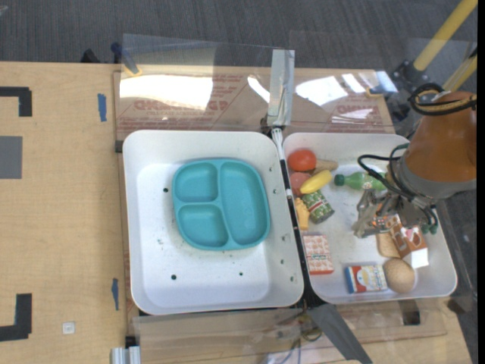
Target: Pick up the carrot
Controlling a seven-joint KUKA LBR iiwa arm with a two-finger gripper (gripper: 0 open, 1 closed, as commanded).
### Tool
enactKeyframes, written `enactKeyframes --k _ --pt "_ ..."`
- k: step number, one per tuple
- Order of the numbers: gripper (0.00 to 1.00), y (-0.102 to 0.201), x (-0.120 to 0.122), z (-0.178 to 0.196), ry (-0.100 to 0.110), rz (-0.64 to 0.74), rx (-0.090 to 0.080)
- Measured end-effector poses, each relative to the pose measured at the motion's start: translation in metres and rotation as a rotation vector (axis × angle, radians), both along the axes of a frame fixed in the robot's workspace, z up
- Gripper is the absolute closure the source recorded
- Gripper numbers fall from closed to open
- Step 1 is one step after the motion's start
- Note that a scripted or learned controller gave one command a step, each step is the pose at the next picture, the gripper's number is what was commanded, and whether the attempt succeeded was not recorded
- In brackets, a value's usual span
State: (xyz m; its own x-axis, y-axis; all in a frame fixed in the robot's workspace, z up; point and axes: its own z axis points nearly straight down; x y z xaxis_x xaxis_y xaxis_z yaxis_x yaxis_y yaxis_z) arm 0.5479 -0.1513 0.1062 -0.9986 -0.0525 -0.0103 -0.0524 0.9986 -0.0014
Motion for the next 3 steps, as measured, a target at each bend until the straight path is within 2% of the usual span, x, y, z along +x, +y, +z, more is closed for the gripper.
enactKeyframes --k 1,2,3 --pt "1.0 0.052 0.022 -0.015 -0.005 0.274 -0.005" --pt "1.0 -0.015 -0.005 -0.015 -0.001 0.354 -0.006" --pt "1.0 -0.053 -0.019 0.074 -0.001 0.403 -0.008"
